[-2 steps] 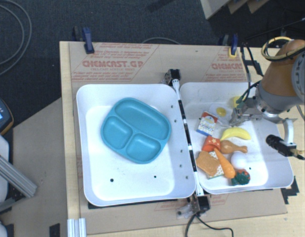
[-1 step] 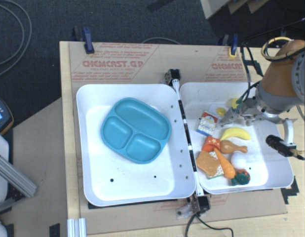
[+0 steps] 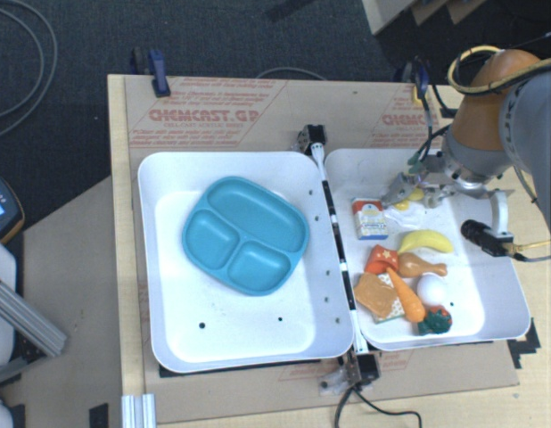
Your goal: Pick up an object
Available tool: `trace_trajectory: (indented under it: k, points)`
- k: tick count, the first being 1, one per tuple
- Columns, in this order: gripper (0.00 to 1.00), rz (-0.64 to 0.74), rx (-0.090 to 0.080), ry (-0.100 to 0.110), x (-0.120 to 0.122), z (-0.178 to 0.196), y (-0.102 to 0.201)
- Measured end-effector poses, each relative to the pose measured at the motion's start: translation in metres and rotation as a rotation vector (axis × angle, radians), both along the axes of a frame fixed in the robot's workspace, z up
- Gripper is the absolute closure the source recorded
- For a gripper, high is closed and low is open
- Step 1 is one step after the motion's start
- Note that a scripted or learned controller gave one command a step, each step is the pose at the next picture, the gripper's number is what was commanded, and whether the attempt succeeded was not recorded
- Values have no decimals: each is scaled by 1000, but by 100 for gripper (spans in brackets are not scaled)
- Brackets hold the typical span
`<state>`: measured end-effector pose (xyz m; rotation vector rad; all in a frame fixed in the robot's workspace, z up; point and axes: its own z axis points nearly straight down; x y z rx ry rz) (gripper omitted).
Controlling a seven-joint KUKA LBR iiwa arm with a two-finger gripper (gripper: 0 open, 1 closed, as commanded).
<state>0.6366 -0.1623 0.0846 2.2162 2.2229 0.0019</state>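
My gripper is low over the far part of the right bin, under the grey arm with its orange band. A small white and yellow item lies right beneath it, partly hidden. Just to the near left stands a small white carton with a red top. Closer to the front lie a yellow banana, a brown drumstick, a white egg, an orange carrot, a slice of toast, a red piece and a green broccoli.
The left bin holds a blue divided plate. A ridge with clips separates the two bins. A black cable end hangs over the right bin's right side. Cardboard lines the bench behind the bins.
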Motion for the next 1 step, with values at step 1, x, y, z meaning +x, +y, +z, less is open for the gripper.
trace_trajectory:
  k: [1]
  points:
    - [0, -2, -1, -1, 31, 0, -11]
